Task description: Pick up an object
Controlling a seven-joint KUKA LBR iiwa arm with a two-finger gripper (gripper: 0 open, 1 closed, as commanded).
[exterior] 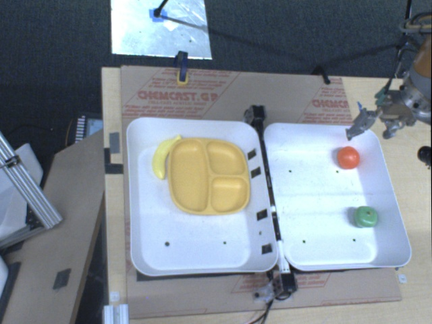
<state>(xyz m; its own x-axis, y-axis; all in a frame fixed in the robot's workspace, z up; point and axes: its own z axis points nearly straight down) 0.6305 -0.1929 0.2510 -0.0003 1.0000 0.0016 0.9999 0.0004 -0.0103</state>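
Note:
An orange ball (348, 157) lies in the right bin (317, 245) near its far right corner. A green round object (365, 216) rests nearer the front of the same bin. My gripper (373, 128) hangs over the bin's far right edge, just above and to the right of the orange ball. It is open, its two fingers spread with nothing between them. In the left bin (148, 241) a yellow divided tray (207, 175) sits with a yellow banana (160, 157) against its left side.
A black divider with clips (264, 181) runs between the two bins. Both bins stand on a cardboard sheet (202, 93). A silvery plate (160, 19) lies beyond the bench. The right bin's left half has bare floor.

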